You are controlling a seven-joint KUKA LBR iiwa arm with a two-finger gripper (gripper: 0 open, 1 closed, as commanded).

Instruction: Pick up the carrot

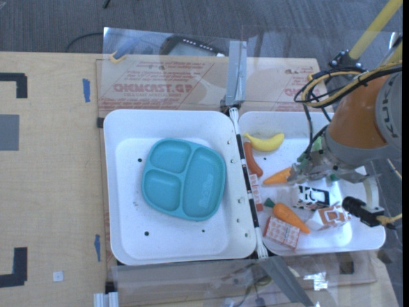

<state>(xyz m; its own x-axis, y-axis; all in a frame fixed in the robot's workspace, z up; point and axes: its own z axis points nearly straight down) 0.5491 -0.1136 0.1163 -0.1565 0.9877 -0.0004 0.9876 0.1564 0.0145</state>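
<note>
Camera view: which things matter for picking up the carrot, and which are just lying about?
Job: orange toy carrot with green top; orange tapered carrot piece; pincer beside it.
Lying about: yellow toy banana; red toy sausage; teal divided plate; red checked box.

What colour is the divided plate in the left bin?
Teal-blue, plain and unpatterned; the divided plate shows clearly in the camera view, sitting in the left bin.

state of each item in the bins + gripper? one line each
teal divided plate: flat in the left bin, compartments bare
banana: lying at the right bin's far side
carrot near gripper: lying, tip toward the gripper
second carrot: lying, free of the gripper
red sausage: lying along the divider
waffle-patterned block: flat, near edge
gripper: at the first carrot's end, grasp not clear
</note>
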